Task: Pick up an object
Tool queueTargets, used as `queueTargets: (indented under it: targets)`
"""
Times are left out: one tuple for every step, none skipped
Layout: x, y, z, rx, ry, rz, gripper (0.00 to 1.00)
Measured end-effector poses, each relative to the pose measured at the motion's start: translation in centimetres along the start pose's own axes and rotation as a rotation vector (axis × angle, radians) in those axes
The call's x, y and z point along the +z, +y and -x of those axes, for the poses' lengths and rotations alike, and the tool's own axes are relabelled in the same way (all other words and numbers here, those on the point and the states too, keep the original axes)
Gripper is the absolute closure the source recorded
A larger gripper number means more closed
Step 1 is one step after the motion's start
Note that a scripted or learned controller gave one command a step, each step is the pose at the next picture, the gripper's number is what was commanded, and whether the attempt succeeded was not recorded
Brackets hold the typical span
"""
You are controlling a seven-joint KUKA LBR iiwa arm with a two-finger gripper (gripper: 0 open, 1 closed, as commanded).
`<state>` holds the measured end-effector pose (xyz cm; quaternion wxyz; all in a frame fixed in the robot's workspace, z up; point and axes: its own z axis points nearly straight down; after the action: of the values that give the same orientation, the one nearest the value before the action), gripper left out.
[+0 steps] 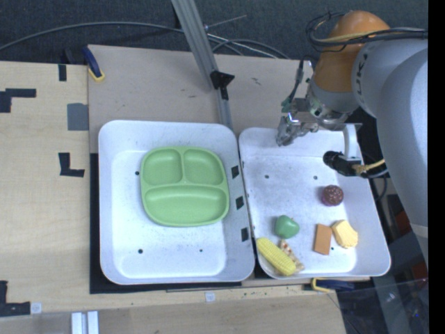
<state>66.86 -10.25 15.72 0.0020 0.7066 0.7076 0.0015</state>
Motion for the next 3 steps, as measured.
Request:
queueTargets:
  targets:
    - [-6.4,0.2,-0.2,-0.001,0.0,0.0,1.0]
    - [-11.4,0.3,-0.2,-0.001,0.0,0.0,1.0]
    - [-11.4,-0.5,-5.9,-0.005,0.002,-0.006,1.0]
